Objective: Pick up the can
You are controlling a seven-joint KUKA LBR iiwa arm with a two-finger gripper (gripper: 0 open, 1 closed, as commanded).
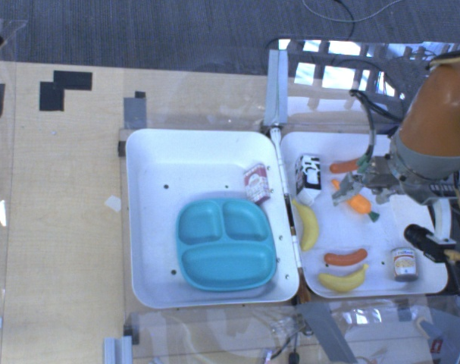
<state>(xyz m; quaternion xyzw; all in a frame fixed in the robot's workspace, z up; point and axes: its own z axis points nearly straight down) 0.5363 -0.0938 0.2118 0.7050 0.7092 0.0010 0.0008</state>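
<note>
Look left first: the blue plate (226,243) and a small red can (256,183) sit in the left bin (146,203). Your gripper (356,189) hangs over the right bin (434,283), near the orange carrot (359,204). You can't tell how wide it is. It may grab food instead.

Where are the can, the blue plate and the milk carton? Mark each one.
can (404,264), camera view, on its label side.
blue plate (226,243), camera view, on the ridge between its compartments.
milk carton (309,174), camera view, on its black and white side.
</note>
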